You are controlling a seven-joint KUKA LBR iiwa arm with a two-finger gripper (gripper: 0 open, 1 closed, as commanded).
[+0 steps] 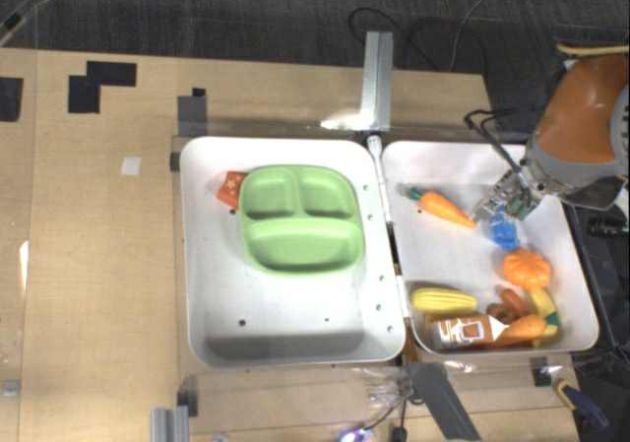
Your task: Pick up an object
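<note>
Hand point(504, 206) hovers over one blue object point(503, 232), beside perhaps two carrots point(445, 208).

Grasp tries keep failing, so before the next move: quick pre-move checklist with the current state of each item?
1. Gripper over the right bin: ok.
2. Target chosen: cannot tell; the blue object lies just below the gripper and the carrot to its side.
3. Blue object free of neighbours: ok, apart from the carrot and the orange pumpkin-like toy.
4. Finger opening: cannot tell.
5. Anything held: cannot tell.
6. Green tray out of the way: ok, in the left bin.
</note>
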